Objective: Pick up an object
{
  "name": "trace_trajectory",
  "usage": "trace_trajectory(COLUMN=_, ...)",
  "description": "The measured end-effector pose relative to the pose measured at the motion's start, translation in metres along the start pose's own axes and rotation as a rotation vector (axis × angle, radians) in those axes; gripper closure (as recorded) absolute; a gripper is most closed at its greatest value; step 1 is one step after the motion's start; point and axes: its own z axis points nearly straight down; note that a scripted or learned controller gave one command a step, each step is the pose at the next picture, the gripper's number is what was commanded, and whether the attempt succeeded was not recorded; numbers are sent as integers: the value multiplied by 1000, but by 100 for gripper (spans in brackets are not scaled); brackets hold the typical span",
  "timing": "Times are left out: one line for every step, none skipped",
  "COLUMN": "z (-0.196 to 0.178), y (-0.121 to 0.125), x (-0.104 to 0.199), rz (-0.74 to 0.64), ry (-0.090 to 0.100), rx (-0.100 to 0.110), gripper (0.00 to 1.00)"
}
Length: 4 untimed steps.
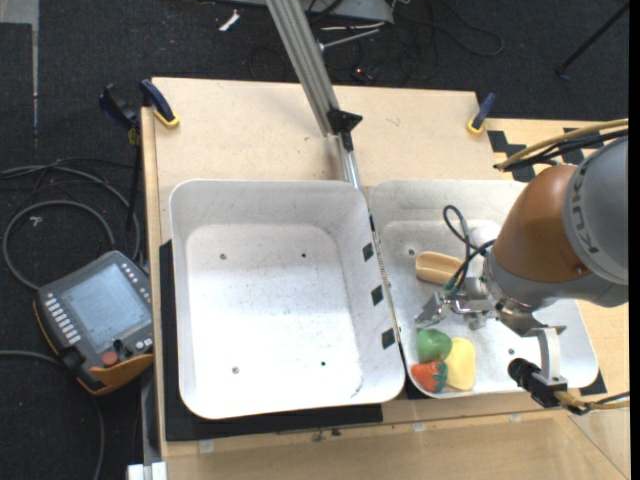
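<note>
Sitting in right bin (400,208): one tan block (437,266), one green (433,344), one yellow (461,364), one red piece (428,375); fingers' (432,313) state unclear.

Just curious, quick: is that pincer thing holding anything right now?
Pincer: cannot be told; it hangs above the green object in the right bin.
</note>
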Motion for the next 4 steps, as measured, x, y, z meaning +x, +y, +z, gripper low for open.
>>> trace_trajectory(z=-13, y=1, x=0, rz=0, ry=0, rx=-3, gripper=100)
trace_trajectory(z=-75, y=0, x=-2, rz=-4, ry=-2, rx=-9, gripper=100)
trace_trajectory(z=-118, y=3, x=-5, rz=-4, ry=-2, rx=-8, gripper=100)
trace_trajectory(z=-160, y=5, x=-5, rz=-5, ry=-2, rx=-8, gripper=100)
